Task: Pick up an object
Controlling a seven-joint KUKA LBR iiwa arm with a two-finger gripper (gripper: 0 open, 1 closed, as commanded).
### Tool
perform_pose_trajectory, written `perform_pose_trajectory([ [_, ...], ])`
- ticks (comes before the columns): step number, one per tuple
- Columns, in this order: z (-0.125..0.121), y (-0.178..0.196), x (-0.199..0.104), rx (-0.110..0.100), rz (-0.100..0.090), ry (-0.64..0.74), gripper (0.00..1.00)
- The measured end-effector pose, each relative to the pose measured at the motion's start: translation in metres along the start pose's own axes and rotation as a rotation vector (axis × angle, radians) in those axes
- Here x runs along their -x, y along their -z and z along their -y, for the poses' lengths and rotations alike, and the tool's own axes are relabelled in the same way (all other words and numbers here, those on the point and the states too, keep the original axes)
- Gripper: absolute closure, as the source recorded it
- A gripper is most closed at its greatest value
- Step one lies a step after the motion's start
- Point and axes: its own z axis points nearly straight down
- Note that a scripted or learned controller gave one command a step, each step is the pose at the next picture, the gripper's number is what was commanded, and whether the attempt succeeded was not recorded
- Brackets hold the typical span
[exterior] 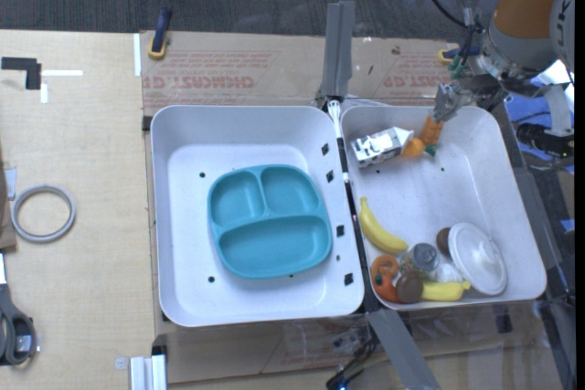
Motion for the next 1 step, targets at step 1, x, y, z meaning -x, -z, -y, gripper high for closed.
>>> perform_pose_trajectory([
  [1,0.0232,-0.1269,0.0283,0.0,-0.001,0.18,1.0],
])
